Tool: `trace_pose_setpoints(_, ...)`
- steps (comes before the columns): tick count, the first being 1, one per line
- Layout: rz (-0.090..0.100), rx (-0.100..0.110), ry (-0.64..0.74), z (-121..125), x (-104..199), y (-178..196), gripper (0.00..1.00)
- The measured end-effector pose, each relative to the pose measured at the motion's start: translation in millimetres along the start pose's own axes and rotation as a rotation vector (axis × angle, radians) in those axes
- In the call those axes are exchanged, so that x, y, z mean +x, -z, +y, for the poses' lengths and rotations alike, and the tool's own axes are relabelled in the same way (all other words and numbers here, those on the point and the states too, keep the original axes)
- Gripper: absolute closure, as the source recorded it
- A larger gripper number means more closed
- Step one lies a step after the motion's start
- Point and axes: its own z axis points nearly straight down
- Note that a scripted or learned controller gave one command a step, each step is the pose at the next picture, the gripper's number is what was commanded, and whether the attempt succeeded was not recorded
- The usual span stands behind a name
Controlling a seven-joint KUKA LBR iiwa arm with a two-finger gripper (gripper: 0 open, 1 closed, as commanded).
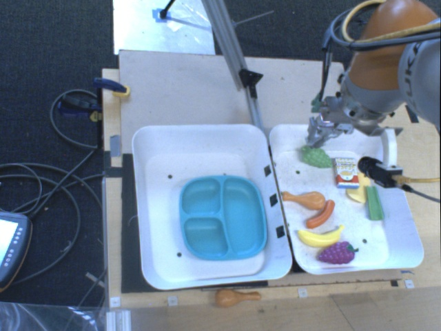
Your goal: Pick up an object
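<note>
My gripper [318,136] hangs over the far left part of the right bin [406,243], just above a green leafy toy [316,157]. Its fingers point down at the toy's upper edge; I cannot tell whether they touch it. Further right lie a small red and white box [346,172], a yellow wedge [357,194] and a green stick [374,202]. Toward the front of this bin lie a tan drumstick [305,199], a red-orange sausage [320,214], a yellow banana [320,236] and purple grapes [336,253].
The left bin [155,154] holds a blue divided plate [222,217]. Another tan drumstick [236,296] lies on the bench in front of the bins. A slanted metal pole [231,40] stands behind the bins. Cables lie on the floor at the left.
</note>
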Motion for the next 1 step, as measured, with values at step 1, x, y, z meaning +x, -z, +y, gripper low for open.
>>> trace_pose_setpoints(1, 0.001, 0.0, 0.001, -8.2, 51.4, 0.9, 1.0)
